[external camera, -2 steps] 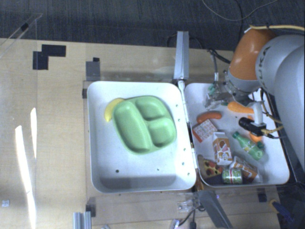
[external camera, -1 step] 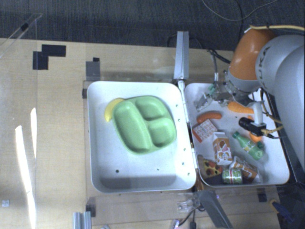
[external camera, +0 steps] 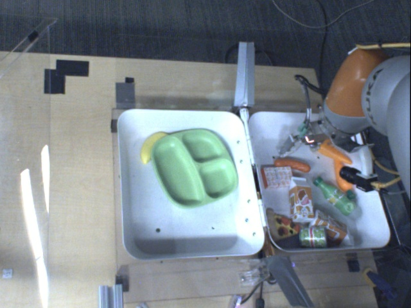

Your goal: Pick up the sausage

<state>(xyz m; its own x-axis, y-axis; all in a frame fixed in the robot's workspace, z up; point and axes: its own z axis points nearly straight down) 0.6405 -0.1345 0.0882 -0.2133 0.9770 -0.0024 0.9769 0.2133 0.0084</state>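
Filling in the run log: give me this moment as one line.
gripper: above right bin, near far wall | sausage: lying in right bin, not held | green tray: left bin

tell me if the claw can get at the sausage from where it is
Probably yes. The claw hangs in the right bin, just above the sausage, whose top is bare. A small card packet lies close beside the sausage and might crowd one finger.

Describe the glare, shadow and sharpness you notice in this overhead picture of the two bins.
Camera view: bright streaks of glare on the clear panel at left; soft shadow along the left bin near wall; small items such as the sausage look slightly soft.
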